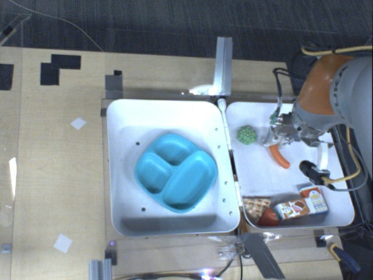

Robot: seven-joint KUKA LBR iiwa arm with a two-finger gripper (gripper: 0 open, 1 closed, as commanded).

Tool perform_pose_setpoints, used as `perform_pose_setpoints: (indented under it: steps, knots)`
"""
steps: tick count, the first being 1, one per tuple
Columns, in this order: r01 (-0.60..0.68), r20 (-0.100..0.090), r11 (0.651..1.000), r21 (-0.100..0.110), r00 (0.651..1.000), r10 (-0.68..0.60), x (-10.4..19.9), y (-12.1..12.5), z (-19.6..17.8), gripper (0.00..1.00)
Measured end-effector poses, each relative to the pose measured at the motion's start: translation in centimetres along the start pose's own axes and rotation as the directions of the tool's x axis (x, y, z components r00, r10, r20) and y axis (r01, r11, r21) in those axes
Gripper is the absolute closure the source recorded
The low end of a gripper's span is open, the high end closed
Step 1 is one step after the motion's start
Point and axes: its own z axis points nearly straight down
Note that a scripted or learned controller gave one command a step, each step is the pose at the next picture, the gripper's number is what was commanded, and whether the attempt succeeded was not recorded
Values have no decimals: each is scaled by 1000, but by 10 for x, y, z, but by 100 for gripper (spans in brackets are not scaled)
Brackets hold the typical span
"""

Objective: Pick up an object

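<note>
My gripper (278, 135) hangs low over the right bin (344, 217), near its back. Just in front of it lies a small orange carrot (280, 157), its upper end right beneath the gripper's tip. I cannot tell whether they touch. A green knobbly ball (246, 135) rests to the left of the gripper, a short gap away. Along the front wall of the bin sit a waffle piece (255, 205), a red item (268, 217) and a small juice carton (302, 205).
The left bin (119, 156) holds a blue divided plate (175, 171) in its middle. A metal post (224, 66) stands behind the wall between the two bins. The grey arm with its orange band (320, 89) comes in from the right.
</note>
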Motion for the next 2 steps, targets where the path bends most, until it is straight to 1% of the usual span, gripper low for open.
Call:
perform_pose_setpoints:
  steps: [1,2]
  knots:
    - [-126,-3,992,3,992,126,-14,-26,7,100]
    - [-192,-1,981,8,981,192,50,-19,-90,100]
